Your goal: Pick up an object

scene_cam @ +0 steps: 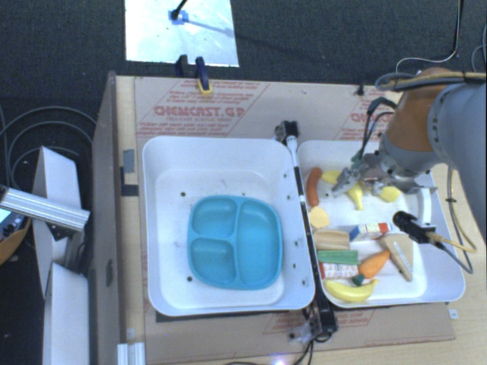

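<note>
Here the end effector (351, 179) hovers touching a yellow toy (356, 197)

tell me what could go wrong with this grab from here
The gripper is low in the right bin, among crowded toy food. Its fingers could nudge the small yellow piece aside rather than close on it. The hot dog and the round yellow slice lie close by, so a second item may get pushed or pinched too. The blue tray in the left bin looks safely out of the way.
</note>
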`<state>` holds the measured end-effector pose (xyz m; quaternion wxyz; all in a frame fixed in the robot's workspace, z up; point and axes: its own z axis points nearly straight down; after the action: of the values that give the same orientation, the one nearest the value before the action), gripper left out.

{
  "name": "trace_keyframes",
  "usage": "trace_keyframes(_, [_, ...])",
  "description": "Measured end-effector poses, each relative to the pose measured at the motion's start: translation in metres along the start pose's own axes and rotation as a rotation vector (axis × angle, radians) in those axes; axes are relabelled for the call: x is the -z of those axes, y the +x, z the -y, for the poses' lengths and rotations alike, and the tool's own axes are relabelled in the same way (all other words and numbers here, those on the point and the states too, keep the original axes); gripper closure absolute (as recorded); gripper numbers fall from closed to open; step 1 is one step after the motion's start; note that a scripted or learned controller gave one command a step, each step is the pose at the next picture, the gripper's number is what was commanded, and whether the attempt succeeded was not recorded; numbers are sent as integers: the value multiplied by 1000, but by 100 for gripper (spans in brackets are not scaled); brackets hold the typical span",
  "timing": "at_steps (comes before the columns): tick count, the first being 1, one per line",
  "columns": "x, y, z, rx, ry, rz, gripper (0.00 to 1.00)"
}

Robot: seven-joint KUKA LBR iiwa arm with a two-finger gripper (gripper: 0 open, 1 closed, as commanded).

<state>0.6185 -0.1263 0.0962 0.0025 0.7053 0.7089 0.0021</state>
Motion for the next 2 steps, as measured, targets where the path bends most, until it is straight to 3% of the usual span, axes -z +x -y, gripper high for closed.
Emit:
trace_keyframes(1, [-17,0,-41,-12,63,-17,0])
trace_keyframes(2, [-6,-2,-44,0,38,-4,100])
